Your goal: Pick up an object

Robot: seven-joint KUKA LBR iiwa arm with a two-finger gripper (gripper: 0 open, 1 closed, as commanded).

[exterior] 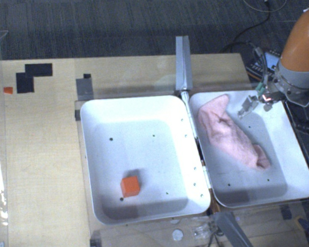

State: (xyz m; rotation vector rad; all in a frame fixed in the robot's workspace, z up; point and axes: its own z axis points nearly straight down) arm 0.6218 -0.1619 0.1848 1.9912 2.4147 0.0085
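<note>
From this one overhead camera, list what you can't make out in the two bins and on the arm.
- End effector: small and blurred above the right bin; whether it is open or shut is unclear.
- Pink cloth: its folds hide whatever lies beneath it.
- Arm: cut off by the right edge.
- Orange block in the left bin: too small to show surface detail.

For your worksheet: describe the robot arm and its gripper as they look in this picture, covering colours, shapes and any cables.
The arm shows a rounded orange band above a grey wrist. The gripper is small, grey metal, with slim fingers. Black cables run behind it.
</note>
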